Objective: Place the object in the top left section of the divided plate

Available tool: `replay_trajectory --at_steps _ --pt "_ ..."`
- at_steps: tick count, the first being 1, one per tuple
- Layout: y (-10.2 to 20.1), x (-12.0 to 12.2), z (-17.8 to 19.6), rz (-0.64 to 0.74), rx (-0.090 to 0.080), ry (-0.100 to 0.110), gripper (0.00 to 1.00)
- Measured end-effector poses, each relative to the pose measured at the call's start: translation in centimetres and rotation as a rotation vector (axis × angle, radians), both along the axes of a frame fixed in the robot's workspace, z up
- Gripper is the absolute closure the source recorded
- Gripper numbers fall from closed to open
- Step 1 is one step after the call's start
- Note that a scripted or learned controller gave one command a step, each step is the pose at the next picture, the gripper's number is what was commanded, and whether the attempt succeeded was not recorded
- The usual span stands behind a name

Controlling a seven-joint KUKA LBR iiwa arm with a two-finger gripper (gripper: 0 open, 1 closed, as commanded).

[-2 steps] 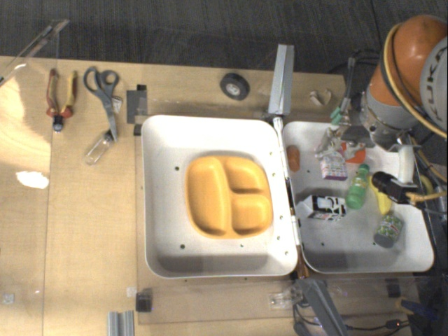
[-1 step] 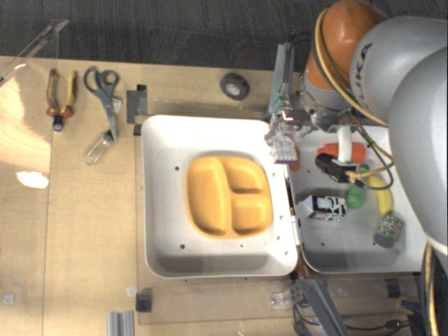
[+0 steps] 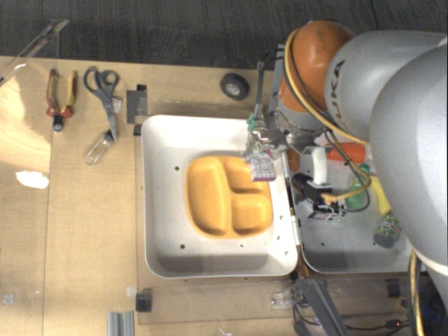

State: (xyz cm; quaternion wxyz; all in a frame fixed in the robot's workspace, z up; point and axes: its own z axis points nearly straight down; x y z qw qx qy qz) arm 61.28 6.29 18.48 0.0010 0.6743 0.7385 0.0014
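A yellow divided plate (image 3: 227,194) lies in the left white bin (image 3: 164,208). It has one long section on the left and two smaller sections on the right. My gripper (image 3: 262,165) hangs over the plate's upper right section, close to the wall between the two bins. The grey arm with its orange band (image 3: 315,47) reaches in from the right and hides part of the right bin (image 3: 343,254). I cannot make out any object between the gripper's tips.
The right bin holds several items: an orange-red piece (image 3: 348,152), a white piece (image 3: 320,165), a green one (image 3: 358,199), a yellow one (image 3: 382,196) and a small greenish one (image 3: 387,229). Scissors (image 3: 105,93), pliers (image 3: 59,100) and a black roll (image 3: 235,85) lie on the bench.
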Motion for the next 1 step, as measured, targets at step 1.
replay_trajectory --at_steps 1 --pt "-0.01 0.01 0.04 -0.001 0.000 -0.001 0.00"
